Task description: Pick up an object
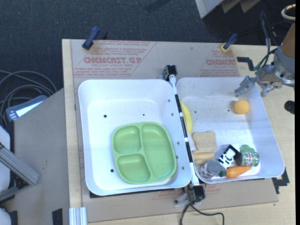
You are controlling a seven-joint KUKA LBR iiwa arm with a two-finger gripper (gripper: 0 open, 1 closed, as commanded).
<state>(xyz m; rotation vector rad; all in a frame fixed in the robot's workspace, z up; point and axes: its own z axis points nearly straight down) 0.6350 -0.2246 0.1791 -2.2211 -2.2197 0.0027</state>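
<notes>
The right bin (262, 125) holds an orange ball (241, 107) near its far side. Along its left wall lies a yellow banana (186, 116), and a bread slice (205, 139) sits near the middle. My gripper (256, 86) hangs over the bin's far right corner, just up and to the right of the ball. Its grey fingers (244, 85) are spread, the gripper is open, and nothing sits between them.
Crowded in the right bin's near corner are a tan block (202, 154), a tin can (212, 168), a black-and-white box (227, 156), a green can (249, 156) and a carrot (238, 171). The left bin (93, 125) holds a green divided plate (143, 151).
</notes>
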